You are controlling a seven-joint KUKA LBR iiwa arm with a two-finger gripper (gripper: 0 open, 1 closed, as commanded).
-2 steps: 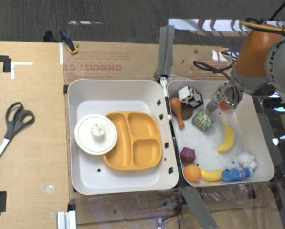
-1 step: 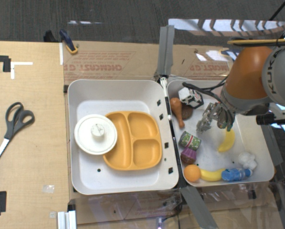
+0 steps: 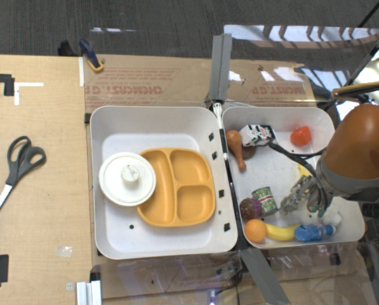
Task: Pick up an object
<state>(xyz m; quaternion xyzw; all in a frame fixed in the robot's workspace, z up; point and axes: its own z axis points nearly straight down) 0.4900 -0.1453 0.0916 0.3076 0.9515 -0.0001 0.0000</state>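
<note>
My gripper (image 3: 305,200) hangs over the right part of the right bin (image 3: 284,116), under the orange wrist band, with its fingers spread and nothing between them. Around it lie a green can (image 3: 264,199) and a purple piece (image 3: 250,208) to its left. An orange (image 3: 255,230), a banana (image 3: 281,232) and a blue bottle (image 3: 313,232) sit along the bin's near edge below it. Farther back are a brown drumstick (image 3: 235,147), a black-and-white item (image 3: 258,134) and a red fruit (image 3: 301,136).
The left bin (image 3: 106,234) holds a yellow divided plate (image 3: 178,187) and a white round lid (image 3: 127,178) overlapping its left side. Scissors (image 3: 18,165) lie on the wooden bench at far left. Brown cardboard (image 3: 145,84) lies behind the bins.
</note>
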